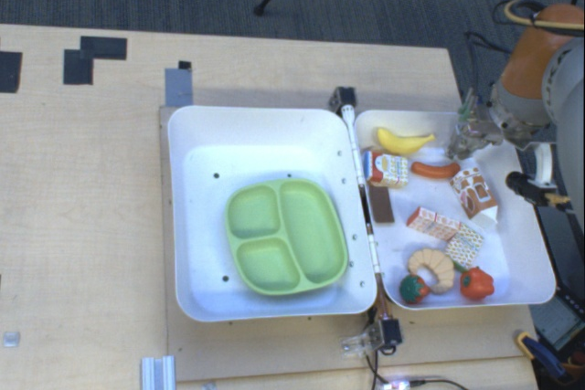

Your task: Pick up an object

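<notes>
The right bin (539,283) holds several toy foods. A yellow banana (403,141) lies at the back, with a red sausage (435,169) just in front of it. Beside them are a small printed carton (388,170) and a brown chocolate bar (380,205). A house-patterned box (474,192), a wafer pack (433,224), a checked packet (464,244), a croissant (433,267), a tomato (476,284) and a green-and-red fruit (413,289) lie nearer the front. My gripper (468,140) hangs over the bin's back right part, just right of the banana and above the sausage's end.
The left bin (196,196) carries a green divided plate (287,236). The grey arm with its orange band (535,59) comes in from the right over the bin's rim. Cables and a clip (375,338) lie at the front edge between the bins.
</notes>
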`<state>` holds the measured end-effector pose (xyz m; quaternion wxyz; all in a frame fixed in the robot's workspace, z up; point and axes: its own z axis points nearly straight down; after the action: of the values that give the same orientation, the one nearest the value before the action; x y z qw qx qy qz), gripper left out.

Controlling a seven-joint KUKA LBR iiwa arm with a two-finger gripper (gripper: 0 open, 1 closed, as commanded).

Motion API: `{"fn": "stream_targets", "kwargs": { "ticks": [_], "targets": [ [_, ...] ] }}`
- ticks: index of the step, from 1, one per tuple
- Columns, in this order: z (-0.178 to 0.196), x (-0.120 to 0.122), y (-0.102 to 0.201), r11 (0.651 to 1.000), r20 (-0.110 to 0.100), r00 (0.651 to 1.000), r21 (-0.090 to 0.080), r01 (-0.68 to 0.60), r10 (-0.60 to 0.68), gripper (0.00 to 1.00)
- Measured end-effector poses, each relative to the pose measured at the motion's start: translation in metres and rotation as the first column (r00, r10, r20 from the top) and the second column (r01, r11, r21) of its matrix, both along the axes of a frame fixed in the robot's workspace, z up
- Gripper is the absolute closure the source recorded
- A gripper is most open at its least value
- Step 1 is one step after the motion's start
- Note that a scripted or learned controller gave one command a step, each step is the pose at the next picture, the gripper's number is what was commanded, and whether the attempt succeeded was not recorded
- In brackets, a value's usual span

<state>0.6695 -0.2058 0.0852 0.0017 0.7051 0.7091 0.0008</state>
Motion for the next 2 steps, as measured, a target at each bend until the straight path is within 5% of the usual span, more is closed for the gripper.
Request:
{"fn": "stream_targets", "kwargs": {
  "ticks": [1,2],
  "targets": [
    [0.0,-0.025,0.027,1.0,0.0,1.0,0.001,0.0,0.0,1.0],
    [0.0,-0.001,0.066,1.0,0.0,1.0,0.002,-0.001,0.001,1.0]
  ]
}}
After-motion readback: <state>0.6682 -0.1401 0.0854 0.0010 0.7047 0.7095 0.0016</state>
